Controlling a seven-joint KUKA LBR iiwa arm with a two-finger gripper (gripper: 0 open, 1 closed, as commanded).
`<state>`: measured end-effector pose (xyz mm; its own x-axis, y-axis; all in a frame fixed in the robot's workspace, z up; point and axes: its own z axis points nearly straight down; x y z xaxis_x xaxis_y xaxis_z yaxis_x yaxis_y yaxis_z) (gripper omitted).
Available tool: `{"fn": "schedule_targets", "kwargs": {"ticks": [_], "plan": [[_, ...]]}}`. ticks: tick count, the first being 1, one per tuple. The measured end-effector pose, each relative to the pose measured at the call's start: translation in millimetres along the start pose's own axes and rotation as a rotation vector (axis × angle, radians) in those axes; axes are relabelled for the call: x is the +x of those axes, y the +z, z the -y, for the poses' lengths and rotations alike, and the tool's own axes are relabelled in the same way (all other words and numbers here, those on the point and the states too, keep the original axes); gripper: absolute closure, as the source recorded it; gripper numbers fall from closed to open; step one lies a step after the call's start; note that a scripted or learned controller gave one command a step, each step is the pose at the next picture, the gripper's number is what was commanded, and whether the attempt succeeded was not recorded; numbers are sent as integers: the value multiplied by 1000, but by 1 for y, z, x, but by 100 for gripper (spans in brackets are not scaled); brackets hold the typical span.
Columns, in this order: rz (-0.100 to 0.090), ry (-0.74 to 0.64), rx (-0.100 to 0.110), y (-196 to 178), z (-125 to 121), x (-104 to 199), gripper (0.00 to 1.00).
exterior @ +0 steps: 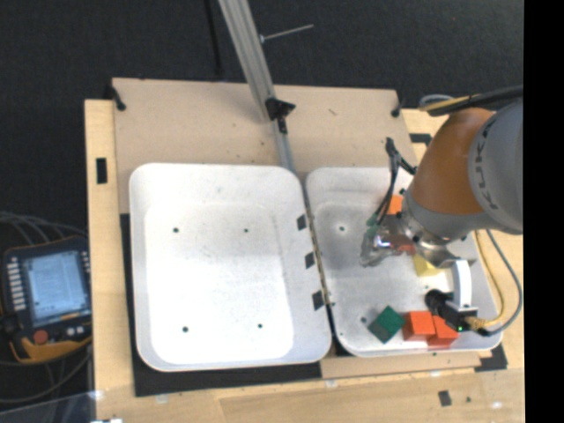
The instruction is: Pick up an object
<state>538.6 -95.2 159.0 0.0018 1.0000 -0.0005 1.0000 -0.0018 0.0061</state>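
My gripper [377,247] hangs low over the middle of the right bin [344,210], below the grey arm with its orange band. Its metal tip points down and left; the arm hides how the fingers stand. A green block [384,323] lies near the bin's front edge, and an orange block [425,327] sits just right of it. A yellow piece [426,267] shows right of the gripper, partly under the wrist. A small orange piece [394,204] peeks out behind the arm.
The left bin [220,263] is a wide white tray beside the right one. A slanted metal rail [251,51] runs from the top down to the bins' shared edge. A teach pendant [48,289] sits off the bench at left.
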Motion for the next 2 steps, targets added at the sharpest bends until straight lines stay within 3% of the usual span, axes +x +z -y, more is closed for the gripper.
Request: {"fn": "schedule_targets", "kwargs": {"ticks": [2], "plan": [[0, -6, 1, -68, -6, -3, 100]]}}
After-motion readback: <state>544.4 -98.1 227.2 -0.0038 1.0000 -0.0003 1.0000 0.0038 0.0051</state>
